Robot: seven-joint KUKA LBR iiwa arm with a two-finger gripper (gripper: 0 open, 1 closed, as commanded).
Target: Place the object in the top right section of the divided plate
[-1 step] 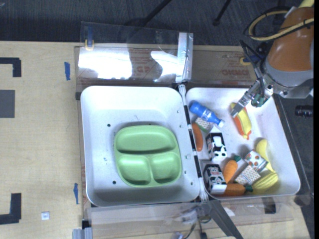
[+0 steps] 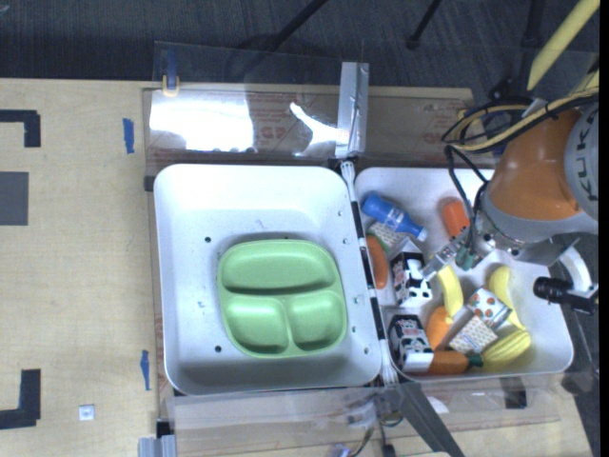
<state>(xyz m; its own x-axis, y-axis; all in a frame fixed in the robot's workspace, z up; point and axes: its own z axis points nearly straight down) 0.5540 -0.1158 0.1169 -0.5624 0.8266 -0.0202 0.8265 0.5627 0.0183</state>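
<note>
A green divided plate [image 2: 282, 295] lies in the left white bin [image 2: 190, 208], with one wide section on its far side and two smaller ones on its near side. My gripper [image 2: 443, 258] hangs low over the right bin [image 2: 557, 350], reaching in from the right beneath the orange band [image 2: 538, 165]. It is just above a yellow banana [image 2: 450, 293] and beside a black-and-white toy [image 2: 411, 279]. A blue bottle [image 2: 391, 215] and an orange piece [image 2: 455, 216] lie further back.
The right bin is crowded with several toys: a carrot [image 2: 379, 263] along the divider, a second black-and-white toy [image 2: 409, 341], a spotted box [image 2: 481, 320] and yellow fruit [image 2: 509, 346]. A clear panel [image 2: 247, 122] stands behind the left bin.
</note>
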